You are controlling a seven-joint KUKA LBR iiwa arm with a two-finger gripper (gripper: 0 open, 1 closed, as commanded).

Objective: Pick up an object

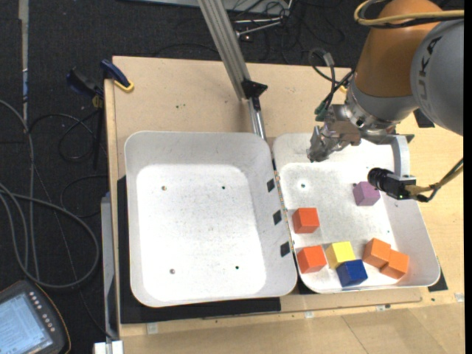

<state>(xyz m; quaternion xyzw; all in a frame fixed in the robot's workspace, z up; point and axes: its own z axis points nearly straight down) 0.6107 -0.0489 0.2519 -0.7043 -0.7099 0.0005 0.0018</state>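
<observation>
Gripper (pixel 318 152) hangs over the far left corner of the right bin (pixel 417 231), low, near the rim; whether it is apart or together cannot be told from this slant, and no object shows in it. The grey arm (pixel 435 43) with its orange band (pixel 394 28) comes in from the right.

Blocks counted in the right bin: seven, all nearer the camera than the gripper.
- Purple block (pixel 365 193), one: to the gripper's right and a little toward the camera, beside a black fitting (pixel 387 181) on the bin's right wall.
- Orange blocks, four: one (pixel 306 220) almost straight below the gripper; one (pixel 312 258) farther below that one; two (pixel 377 251) (pixel 396 264) touching each other near the bin's near right corner.
- Yellow block (pixel 340 253), one: between the lower orange one and the orange pair.
- Blue block (pixel 352 272), one: touching the yellow one on its near side, farthest from the gripper.

Left bin (pixel 140 198), one: to the gripper's left, beyond the shared rim. Both bins rest on a wooden bench (pixel 184 87).
</observation>
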